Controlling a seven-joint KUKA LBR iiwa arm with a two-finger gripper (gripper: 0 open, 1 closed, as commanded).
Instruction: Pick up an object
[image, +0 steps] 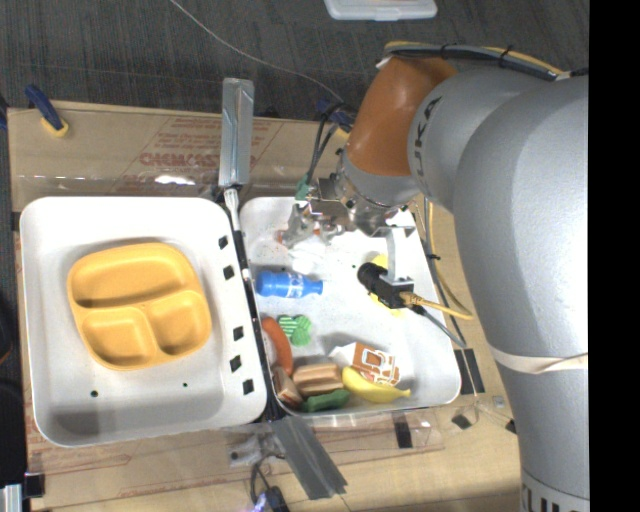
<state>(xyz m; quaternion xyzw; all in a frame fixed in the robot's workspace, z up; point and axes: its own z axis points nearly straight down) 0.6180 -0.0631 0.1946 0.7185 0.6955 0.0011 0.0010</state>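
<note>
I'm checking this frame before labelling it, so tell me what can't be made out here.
- Two-finger gripper, camera view: small and blurred under the grey arm's wrist; open or shut is unreadable.
- Right white bin: its upper right part is covered by the arm.
- Pile at that bin's near edge: the brown bun-like toy, green piece and yellow banana overlap, hiding their lower parts.
- Blue plastic bottle: label too small to read.
</note>
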